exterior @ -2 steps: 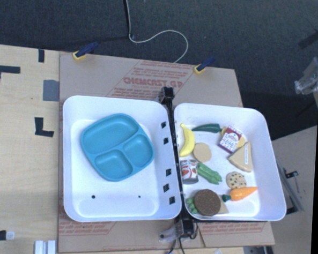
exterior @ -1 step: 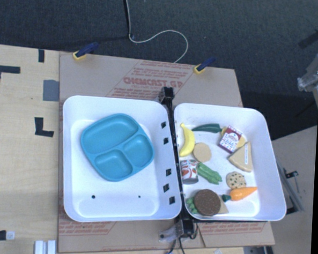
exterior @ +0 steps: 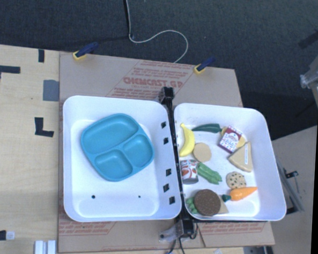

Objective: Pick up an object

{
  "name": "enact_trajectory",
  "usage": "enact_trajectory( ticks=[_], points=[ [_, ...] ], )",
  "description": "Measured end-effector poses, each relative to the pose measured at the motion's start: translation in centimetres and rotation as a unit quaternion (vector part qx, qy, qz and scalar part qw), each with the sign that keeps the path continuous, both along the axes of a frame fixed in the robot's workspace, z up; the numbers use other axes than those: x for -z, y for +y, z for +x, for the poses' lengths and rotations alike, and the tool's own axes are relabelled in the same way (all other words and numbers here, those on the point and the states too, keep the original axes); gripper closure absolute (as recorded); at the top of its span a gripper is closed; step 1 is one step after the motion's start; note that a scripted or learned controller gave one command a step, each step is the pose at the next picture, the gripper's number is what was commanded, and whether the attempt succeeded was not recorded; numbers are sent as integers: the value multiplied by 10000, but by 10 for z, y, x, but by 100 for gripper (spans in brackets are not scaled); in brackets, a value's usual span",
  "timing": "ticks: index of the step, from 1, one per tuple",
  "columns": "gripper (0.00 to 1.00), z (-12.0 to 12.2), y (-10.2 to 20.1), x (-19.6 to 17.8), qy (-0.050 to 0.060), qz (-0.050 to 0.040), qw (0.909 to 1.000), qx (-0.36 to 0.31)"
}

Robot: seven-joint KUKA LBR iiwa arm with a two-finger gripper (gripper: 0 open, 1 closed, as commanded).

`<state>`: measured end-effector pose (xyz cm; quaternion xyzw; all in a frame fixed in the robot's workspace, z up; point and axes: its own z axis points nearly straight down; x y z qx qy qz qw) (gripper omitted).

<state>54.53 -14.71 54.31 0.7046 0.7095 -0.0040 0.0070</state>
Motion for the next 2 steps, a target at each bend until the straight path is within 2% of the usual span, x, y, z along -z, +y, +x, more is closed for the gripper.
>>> enact_trajectory(
  ticks=[2],
  points=[
    [100,1,1,-20,-4,-9,10000,-5]
  ],
)
